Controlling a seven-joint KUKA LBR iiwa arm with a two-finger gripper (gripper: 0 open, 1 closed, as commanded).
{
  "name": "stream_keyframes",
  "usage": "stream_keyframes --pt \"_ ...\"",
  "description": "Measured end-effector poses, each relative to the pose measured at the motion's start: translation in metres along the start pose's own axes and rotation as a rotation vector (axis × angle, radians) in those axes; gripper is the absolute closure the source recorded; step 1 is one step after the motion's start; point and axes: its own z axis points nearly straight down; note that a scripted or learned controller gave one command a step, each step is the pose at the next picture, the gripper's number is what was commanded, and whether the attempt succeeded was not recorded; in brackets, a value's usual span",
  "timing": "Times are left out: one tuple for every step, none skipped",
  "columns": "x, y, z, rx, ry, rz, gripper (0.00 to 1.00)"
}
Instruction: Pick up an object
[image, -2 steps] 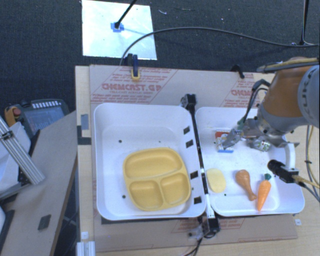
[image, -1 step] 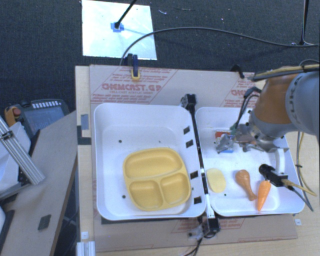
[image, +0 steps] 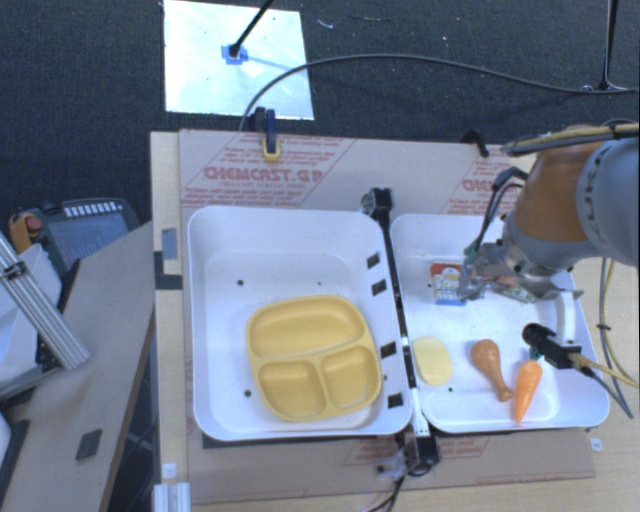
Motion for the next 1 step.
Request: stream_keyframes --pt "-0.0105 0.0034 -0.0579 -0.005 -0.001 0.002 1.0"
